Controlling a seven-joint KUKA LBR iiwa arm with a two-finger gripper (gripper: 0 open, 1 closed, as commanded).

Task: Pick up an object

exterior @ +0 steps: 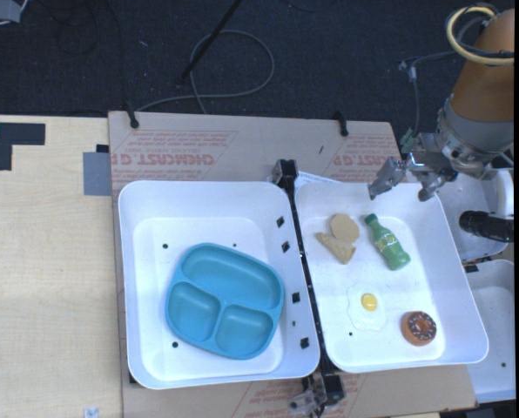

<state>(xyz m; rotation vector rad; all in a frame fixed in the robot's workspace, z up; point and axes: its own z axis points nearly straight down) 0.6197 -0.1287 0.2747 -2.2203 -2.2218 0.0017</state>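
Gripper [409,179] spread, nothing between fingers, hovering over far edge of right bin [468,320]. Pick not started. Candidates on bin floor: green bottle [387,243] nearest, cookie pieces [341,236], fried egg [367,308], donut [419,327]. Left: descend, grasp, lift.

Beyond my bench lies a dark carpeted floor [329,50] with pale cables [233,55] looping across it. To one side I see a light wooden tabletop [42,268] bearing 2 black patches and 1 grey patch [95,171]. A brown cardboard sheet [242,146] with red printed lettering lies flat there. Light is even, with soft shadows.
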